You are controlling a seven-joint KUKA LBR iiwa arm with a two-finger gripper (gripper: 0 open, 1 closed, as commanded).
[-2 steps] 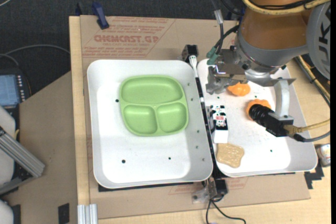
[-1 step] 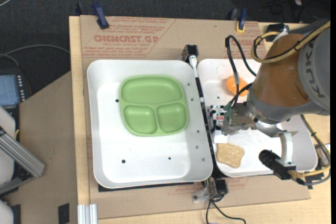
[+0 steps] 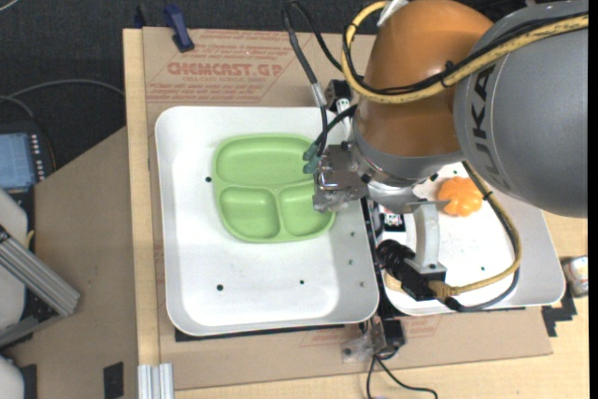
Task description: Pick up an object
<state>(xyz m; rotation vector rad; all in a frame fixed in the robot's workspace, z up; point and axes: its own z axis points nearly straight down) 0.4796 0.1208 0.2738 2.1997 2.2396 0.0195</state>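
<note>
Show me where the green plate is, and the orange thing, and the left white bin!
Green plate [image 3: 262,187]: camera view, on its middle, where the compartments meet.
Orange thing [image 3: 460,197]: camera view, on its visible middle, beside the arm in the right bin.
Left white bin [image 3: 252,294]: camera view, on its bare floor below the plate.

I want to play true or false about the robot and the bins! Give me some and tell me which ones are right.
1. The green plate has three sections. True.
2. The green plate lies in the right bin. False: it lies in the left bin.
3. An orange object sits in the right bin. True.
4. The arm is blue. False: it is grey with an orange band.
5. The bins are black. False: both are white.
</note>
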